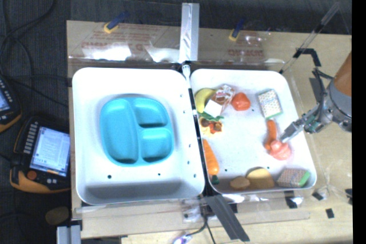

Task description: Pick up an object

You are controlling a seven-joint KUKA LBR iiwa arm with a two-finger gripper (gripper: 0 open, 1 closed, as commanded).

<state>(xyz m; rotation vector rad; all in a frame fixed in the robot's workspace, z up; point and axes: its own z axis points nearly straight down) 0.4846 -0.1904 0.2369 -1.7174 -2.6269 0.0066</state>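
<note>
my gripper [287, 132] reaches in over the right rim of the right bin [297, 101], its tip low above a red tomato [279, 149]. the tip looks to be touching or just over the tomato's top; i cannot tell which, and i cannot tell how my gripper is set.

just beside the tip, a small carrot [271, 130] lies upright along the bin floor, its lower end meeting the tomato. further up sits a grey grater [269, 103], and left of it a red pepper [241, 102]. against the left wall lie a banana [202, 98], a small packet [219, 101] and some dark bits below them. a long carrot [210, 159] runs down the left wall. along the near wall sit a potato [239, 183], a bread roll [260, 178] and a sponge [294, 178].

the left bin [86, 123] holds a blue divided tray [136, 129] in its middle.
</note>
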